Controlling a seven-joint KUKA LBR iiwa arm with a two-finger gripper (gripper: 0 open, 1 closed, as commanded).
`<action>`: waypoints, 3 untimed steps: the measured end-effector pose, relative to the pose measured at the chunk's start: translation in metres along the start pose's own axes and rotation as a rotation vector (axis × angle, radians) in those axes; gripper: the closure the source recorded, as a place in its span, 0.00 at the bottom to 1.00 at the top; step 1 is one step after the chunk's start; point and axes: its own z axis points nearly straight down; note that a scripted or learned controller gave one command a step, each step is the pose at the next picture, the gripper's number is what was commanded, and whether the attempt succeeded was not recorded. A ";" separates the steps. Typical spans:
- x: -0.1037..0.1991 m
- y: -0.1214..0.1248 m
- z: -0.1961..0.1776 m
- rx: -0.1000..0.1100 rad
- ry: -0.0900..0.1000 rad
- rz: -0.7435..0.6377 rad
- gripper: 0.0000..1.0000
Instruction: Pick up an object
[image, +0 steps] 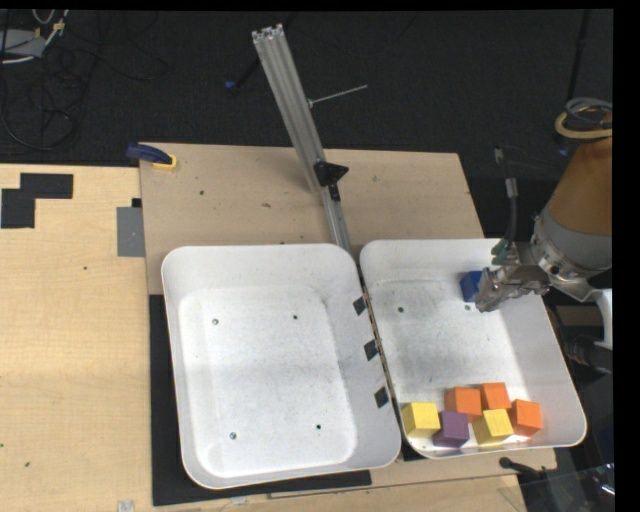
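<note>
Overhead slanted view of the bench (400, 190) with two shallow white bins side by side. The arm (585, 205), grey with an orange band above the wrist, enters from the view's right, and its gripper (492, 292) sits low over the upper right part of the right bin (440, 330). A small blue block (470, 285) lies immediately to the view-left of the gripper, touching it or very nearly so. Whether the block is between the fingers or merely beside them cannot be told, and the state of the hand, released or clenched, cannot be told either.

Well below the gripper in the view, along the near wall of the same bin, lies a cluster of blocks packed close together: a yellow block (422, 416) farthest to the view-left, a purple block (455, 428) beside it, a second yellow block (491, 426) further right, and three orange blocks, one (463, 401) above the purple, one (495, 395) just to its right, and one (527, 415) at the cluster's right end.

The left bin (260, 360) lies to the view-left of the gripper, across the shared divide, which carries three small black clips (370, 349). A slanted aluminium rail (296, 110) rises from the bench beyond the bins, above and view-left of the gripper. A blue and yellow clamp (152, 155) sits at the far left corner of the bench, well apart from the gripper.
</note>
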 end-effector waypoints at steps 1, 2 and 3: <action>0.049 0.011 0.013 0.004 0.001 0.000 1.00; 0.107 0.019 0.009 0.002 0.001 0.000 1.00; 0.158 0.036 0.007 0.001 0.000 -0.001 1.00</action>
